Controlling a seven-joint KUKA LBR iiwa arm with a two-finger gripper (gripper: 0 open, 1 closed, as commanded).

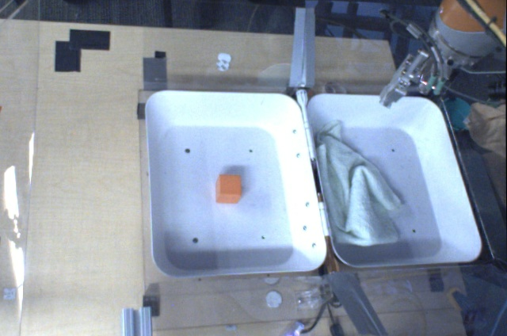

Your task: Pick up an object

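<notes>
Hanging over the back edge of the right bin [444,160], gripper [394,95] too blurry to tell open or shut.
Sitting just below, toward the front: a crumpled cloth [356,192]; farther left, an orange block [229,189].

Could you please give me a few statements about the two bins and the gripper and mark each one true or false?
1. The orange cube lies in the left bin. True.
2. The cloth lies in the left bin. False: it lies in the right bin.
3. The gripper holds the cube. False: it is over the right bin's far edge, apart from the cube.
4. The cloth is crumpled. True.
</notes>
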